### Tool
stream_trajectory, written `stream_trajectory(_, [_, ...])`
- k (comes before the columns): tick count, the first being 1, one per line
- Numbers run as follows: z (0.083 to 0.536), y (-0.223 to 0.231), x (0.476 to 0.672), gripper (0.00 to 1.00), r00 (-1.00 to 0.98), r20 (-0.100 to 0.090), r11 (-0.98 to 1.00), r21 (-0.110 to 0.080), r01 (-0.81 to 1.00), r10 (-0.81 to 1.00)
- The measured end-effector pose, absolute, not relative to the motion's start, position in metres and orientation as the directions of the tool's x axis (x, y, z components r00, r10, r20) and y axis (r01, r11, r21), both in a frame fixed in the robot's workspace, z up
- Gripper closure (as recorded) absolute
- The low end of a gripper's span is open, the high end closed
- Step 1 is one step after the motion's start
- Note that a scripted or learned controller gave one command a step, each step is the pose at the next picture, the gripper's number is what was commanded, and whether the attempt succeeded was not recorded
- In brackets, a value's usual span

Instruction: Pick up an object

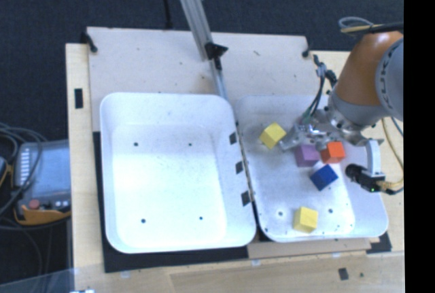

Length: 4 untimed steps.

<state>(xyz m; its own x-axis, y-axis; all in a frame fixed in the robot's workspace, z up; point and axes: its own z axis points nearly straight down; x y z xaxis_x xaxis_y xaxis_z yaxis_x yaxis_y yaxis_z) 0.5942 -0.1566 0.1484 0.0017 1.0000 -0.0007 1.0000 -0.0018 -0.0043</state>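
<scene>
The right bin [367,220] holds several small blocks. A yellow cube [272,135] lies near its left wall, and a second yellow cube [306,219] sits near the front edge. A purple block [306,155], an orange cube [336,151] and a blue cube [324,177] cluster in the middle. My gripper [307,137] hangs low over the purple block, just right of the upper yellow cube. The wrist hides part of the purple and orange blocks.
The left bin [109,149] stands beside the right one, and their walls meet near the middle of the bench. A slanted metal rail [194,6] rises behind the bins. Cables and a pendant [41,176] lie off the bench at left.
</scene>
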Motion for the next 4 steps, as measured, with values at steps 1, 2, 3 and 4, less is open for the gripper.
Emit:
stream_trajectory(1, [0.129, -0.16, 0.602, 0.0, 0.003, -0.009, -0.003, 0.026, 1.0, 1.0])
stream_trajectory(2, [0.139, -0.162, 0.603, 1.0, 0.01, -0.011, -0.01, 0.033, 0.999, 1.0])
stream_trajectory(3, [0.204, -0.166, 0.603, 1.0, 0.0, -0.003, 0.0, 0.008, 1.0, 1.0])
stream_trajectory(4, [0.253, -0.167, 0.604, 1.0, -0.003, -0.002, 0.003, 0.007, 1.0, 1.0])
